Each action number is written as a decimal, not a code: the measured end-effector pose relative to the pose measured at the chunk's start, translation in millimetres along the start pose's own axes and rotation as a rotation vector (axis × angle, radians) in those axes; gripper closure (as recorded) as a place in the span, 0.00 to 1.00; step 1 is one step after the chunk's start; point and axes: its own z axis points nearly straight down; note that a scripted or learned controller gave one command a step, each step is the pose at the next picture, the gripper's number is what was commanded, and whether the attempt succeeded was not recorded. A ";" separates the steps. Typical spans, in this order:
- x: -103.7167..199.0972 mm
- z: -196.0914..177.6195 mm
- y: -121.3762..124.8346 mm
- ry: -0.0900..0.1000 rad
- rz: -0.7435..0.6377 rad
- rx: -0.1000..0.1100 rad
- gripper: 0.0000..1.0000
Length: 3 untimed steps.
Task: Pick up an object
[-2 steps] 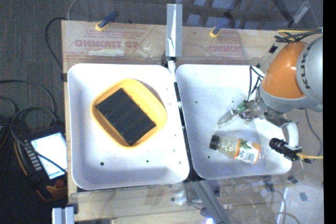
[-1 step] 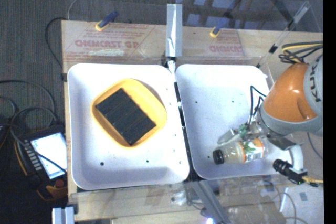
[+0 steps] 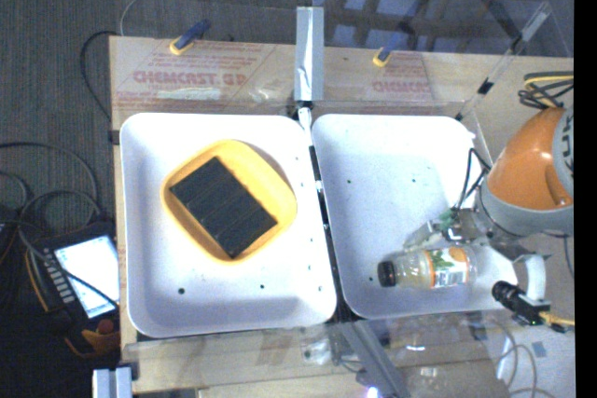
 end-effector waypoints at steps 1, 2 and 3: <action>-8.5 -72.0 -8.6 -0.001 0.128 0.008 0.00; 16.5 2.1 7.9 -0.004 -0.024 -0.003 0.00; 11.7 3.3 81.0 -0.004 0.131 -0.006 0.00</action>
